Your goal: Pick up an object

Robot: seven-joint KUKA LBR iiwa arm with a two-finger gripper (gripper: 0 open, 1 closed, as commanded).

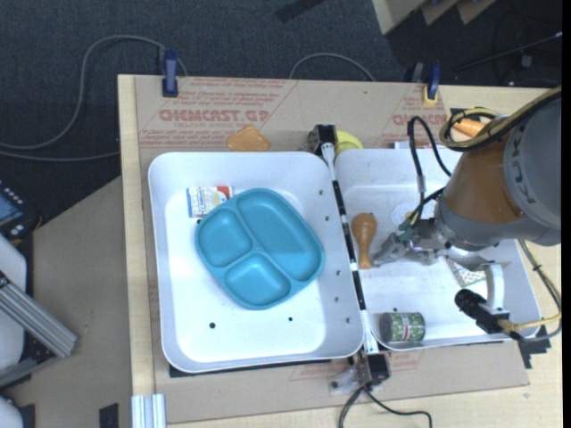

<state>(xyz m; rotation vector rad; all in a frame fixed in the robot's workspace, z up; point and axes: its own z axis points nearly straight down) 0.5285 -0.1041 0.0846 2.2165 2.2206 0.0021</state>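
Down in the right bin (464,328), the pincer (390,250) sits low near its left wall, just beside a brown wooden pestle-like object (363,234); whether it is spread or pressed together cannot be told. A small green-labelled can (401,327) lies on its side at that bin's near left corner. The left bin (178,328) carries a blue divided plate (259,247) and, at the plate's far left edge, a small white packet (207,198). On the worktop (143,239) beyond the bins lies an orange piece (248,138).

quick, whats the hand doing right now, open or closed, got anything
hand: low in the right bin, beside the brown wooden piece; open or closed cannot be told, and nothing shows held in it.
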